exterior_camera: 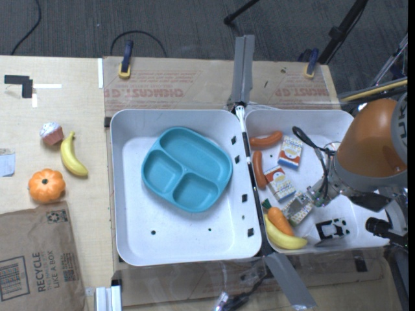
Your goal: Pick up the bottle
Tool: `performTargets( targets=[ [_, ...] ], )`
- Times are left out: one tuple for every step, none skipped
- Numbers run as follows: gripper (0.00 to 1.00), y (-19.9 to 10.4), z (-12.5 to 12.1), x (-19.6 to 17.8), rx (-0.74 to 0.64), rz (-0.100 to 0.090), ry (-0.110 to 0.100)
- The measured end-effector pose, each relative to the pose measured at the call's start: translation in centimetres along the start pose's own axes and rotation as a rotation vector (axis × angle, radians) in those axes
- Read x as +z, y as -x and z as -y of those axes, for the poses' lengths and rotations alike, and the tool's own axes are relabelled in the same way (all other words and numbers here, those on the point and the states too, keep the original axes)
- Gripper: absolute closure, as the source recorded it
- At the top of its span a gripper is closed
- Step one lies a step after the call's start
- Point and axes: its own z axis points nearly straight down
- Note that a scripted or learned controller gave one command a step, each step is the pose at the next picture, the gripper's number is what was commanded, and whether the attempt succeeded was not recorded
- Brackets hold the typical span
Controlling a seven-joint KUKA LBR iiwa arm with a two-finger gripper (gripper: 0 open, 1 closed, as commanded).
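My gripper (299,206) low in right bin (337,116), finger state cannot tell, cardboard (170,83) far reads CHEMCST mirrored, near-left box (35,261) reads RECYCLE.

grey arm (389,193), broad orange band (373,144), black cable (311,144) trailing off wrist.

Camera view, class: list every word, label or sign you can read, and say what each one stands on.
"RECYCLE LIKE A...": brown cardboard box, beside a barcode.
"CHEMCEST GP...", upside down, red: cardboard sheet behind the bins.
Print on the small cartons in the right bin: too small to read.
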Motion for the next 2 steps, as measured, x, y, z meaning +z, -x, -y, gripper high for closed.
performTargets(
  targets=[
    [0.0,7.9,2.3,-18.3,-0.006,0.002,0.002],
    [0.0,8.4,-1.2,-22.9,0.236,0.003,0.001]
  ],
)
